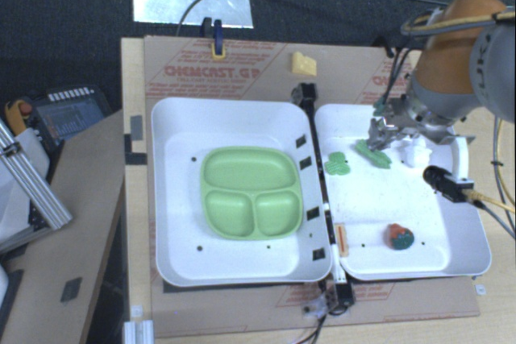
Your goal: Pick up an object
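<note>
- Gripper (385,138) sits low near the right bin's (468,254) far edge, touching the green strip (374,155); its grip state I cannot tell.
- Risk: thin strip slips free, or gets nudged toward the green leafy piece (337,166).

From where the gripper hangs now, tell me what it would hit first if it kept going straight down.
Most likely the flat green piece lying on the floor of the right bin: the gripper sits just above it, pointing down. Depth is hard to judge at this slant, so it might land on bare bin floor beside it.

Bench (105,173) bears 2 white bins (173,197).
</note>
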### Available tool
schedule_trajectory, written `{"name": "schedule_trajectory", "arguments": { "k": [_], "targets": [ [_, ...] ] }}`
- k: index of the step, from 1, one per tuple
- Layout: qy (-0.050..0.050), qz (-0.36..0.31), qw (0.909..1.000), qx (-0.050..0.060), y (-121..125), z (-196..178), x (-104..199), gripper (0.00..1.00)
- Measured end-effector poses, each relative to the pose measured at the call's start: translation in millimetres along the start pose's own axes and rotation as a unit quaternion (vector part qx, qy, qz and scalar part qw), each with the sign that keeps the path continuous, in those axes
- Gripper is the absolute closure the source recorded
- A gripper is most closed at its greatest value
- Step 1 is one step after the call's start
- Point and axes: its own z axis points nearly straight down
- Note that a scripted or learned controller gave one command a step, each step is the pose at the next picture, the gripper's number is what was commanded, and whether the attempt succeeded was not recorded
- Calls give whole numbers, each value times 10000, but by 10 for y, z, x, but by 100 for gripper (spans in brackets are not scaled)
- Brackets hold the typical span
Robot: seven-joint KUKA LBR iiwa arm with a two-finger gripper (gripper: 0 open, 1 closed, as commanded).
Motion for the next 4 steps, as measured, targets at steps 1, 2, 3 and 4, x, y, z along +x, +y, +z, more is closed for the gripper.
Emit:
{"name": "schedule_trajectory", "arguments": {
  "k": [1,2,3,4],
  "targets": [
    [-3,0,10000,-5,-17,-446,-44,100],
    [6,-18,10000,21,-232,-422,412,100],
    [8,-24,10000,16,-255,-385,858,100],
    [10,-27,10000,25,-462,-405,1387,100]
  ]
}}
